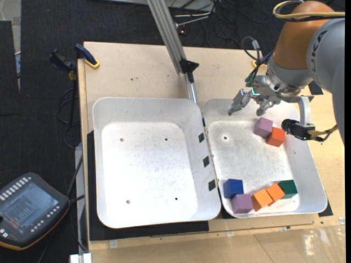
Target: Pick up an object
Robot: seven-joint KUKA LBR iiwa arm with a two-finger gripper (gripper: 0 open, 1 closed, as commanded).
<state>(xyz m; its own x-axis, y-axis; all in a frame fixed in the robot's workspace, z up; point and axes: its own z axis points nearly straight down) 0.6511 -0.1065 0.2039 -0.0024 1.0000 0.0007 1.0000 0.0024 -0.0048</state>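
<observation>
The two-finger gripper [251, 104] is seen above the far edge of the right white plastic bin [307, 163] with its fingers spread apart and nothing between them, poised for a descent, it is judged. Just beside it lie a small purple cube [263, 127] and a touching orange cube [276, 136], the likeliest targets. Along the near wall are clustered a blue cube [233, 187], a second purple cube [242, 203], a second orange cube [263, 196] and a green cube [287, 188], while the left white bin [109, 147] holds no blocks.
</observation>
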